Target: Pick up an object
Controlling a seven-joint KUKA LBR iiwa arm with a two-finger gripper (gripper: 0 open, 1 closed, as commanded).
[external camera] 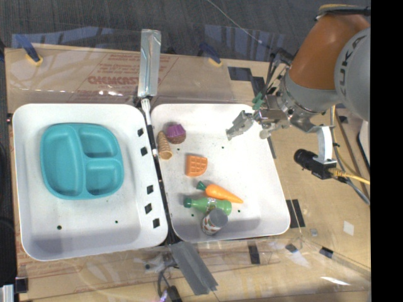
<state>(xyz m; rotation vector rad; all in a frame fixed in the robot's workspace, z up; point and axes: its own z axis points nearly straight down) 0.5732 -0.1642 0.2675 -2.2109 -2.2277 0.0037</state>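
The right bin (pixel 264 187) holds a purple-topped ice cream cone (pixel 170 138), an orange waffle piece (pixel 196 165), a carrot (pixel 220 193), a green bottle (pixel 204 202) and a grey can (pixel 214 221). My gripper (pixel 241 124) hangs over the bin's upper right part, well right of the cone and above the waffle. Its fingers stand open with nothing between them.
The left bin (pixel 38 225) bears a teal divided plate (pixel 82 159). A ridge (pixel 154 168) separates the two bins. The arm's orange and grey body (pixel 327 55) fills the upper right over the bench.
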